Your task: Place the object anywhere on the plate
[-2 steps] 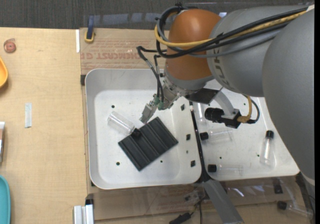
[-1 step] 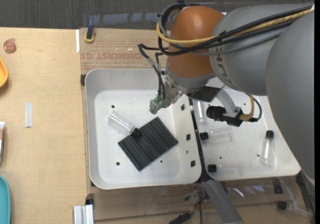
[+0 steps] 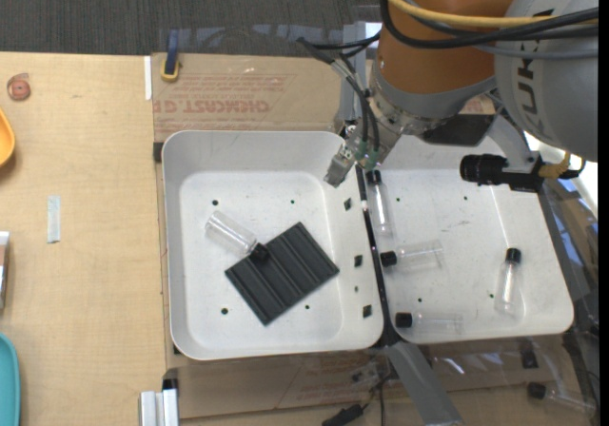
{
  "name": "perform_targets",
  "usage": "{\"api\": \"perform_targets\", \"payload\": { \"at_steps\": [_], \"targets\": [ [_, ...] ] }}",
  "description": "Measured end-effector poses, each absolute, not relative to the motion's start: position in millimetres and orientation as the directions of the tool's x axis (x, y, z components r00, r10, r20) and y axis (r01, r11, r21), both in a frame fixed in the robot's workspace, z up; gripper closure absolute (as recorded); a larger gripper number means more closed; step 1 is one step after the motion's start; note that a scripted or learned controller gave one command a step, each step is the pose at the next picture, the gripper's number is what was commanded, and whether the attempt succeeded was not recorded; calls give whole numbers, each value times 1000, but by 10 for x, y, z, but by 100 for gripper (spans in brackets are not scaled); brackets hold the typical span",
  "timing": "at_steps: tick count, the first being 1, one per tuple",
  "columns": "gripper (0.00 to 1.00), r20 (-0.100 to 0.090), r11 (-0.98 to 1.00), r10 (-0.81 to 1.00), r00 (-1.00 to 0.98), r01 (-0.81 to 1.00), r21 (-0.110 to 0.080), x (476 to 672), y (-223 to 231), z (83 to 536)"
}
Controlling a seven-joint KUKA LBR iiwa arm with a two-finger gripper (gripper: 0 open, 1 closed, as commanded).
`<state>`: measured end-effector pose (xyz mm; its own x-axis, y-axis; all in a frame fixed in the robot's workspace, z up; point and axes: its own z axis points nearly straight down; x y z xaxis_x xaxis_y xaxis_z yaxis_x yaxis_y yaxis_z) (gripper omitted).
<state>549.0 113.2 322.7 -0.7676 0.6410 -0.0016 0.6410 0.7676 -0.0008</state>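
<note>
- Gripper (image 3: 354, 167) hangs over the wall between the bins; whether its fingers hold a vial, I cannot tell.
- Should carry left, nearer, lowering squarely over the black ridged plate (image 3: 283, 271).

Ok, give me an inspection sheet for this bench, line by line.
Surface: two white bins side by side, left bin, right bin, on a wooden bench.
Job's things: black ridged plate in the left bin; clear tube touching its upper-left corner.
Clutter: clear tubes in the right bin.
Grippers: tool over the divide between the bins, top end; grip cannot be told.
Cables: yellow cable looped round the orange band.
Surroundings: cardboard sheet behind the bins.
</note>
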Motion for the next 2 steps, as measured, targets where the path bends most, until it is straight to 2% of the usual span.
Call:
{"api": "perform_targets", "payload": {
  "at_steps": [1, 2],
  "targets": [
    [100, -2, 842, 539, -842, 539, 0, 5116, 1631, 4414],
    [100, 0, 907, 421, -907, 421, -1, 4825, 2162, 4412]
  ]
}}
